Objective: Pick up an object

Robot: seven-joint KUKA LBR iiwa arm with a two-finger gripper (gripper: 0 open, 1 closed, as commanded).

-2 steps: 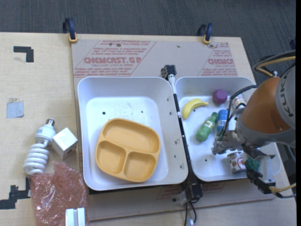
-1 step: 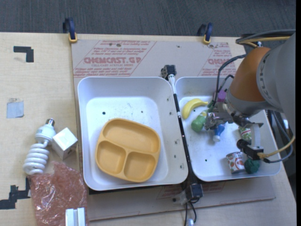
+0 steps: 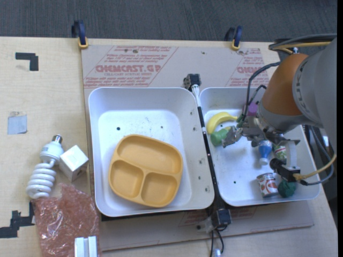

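The right bin (image 3: 236,189) holds a yellow banana (image 3: 220,120) at its upper left, with a green object (image 3: 218,138) just below it. A blue tube (image 3: 265,153), a small labelled can (image 3: 266,184) and a dark green object (image 3: 288,189) lie toward the bin's right and front. My gripper (image 3: 232,136) is low in this bin, right beside the green object and just under the banana's tip. The grey arm with its orange band (image 3: 284,84) comes in from the right and hides part of the bin's far right side.
The left bin (image 3: 102,116) holds a yellow divided plate (image 3: 146,170). On the bench to the left lie a spiral light bulb (image 3: 44,171), a white cube (image 3: 74,159) and pink bubble wrap (image 3: 67,218). Cables loop beside the arm.
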